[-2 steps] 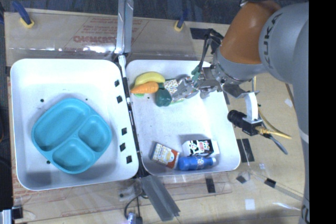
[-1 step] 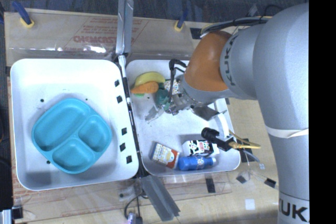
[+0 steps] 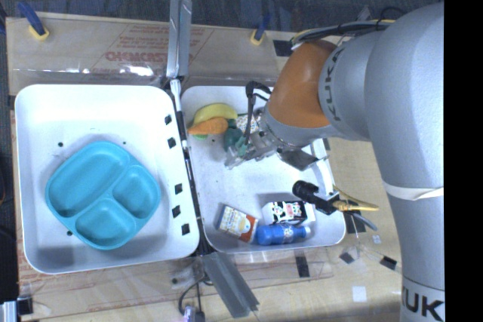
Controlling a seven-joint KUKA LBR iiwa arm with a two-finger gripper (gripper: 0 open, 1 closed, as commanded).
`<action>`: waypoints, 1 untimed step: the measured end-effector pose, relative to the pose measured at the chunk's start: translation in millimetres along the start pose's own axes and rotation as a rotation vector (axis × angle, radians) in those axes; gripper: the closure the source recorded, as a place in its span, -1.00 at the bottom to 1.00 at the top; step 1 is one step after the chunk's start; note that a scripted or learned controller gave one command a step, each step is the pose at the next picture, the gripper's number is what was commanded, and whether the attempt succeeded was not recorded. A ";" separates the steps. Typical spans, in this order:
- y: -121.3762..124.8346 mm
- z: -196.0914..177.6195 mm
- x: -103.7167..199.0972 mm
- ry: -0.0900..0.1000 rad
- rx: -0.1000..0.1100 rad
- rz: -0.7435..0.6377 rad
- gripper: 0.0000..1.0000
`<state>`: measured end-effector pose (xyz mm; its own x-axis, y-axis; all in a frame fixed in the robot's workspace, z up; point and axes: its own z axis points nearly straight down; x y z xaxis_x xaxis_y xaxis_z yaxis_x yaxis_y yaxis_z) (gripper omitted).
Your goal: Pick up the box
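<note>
The big grey arm [image 3: 392, 87] looms closest. Its hand [image 3: 243, 148] hovers; I cannot tell its grip. The small orange-and-white cardboard box [image 3: 236, 222] looks light and stiff; pinch its long sides.

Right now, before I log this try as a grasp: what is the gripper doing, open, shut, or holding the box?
Gripper: cannot be told; it sits low in the right bin, apart from the box.
</note>
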<state>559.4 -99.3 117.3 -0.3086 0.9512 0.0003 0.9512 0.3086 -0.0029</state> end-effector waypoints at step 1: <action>0.5 -10.0 0.0 -0.001 0.000 -0.005 1.00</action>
<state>559.9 -99.1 127.3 -0.3138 0.9495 -0.0011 0.9495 0.3138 -0.0030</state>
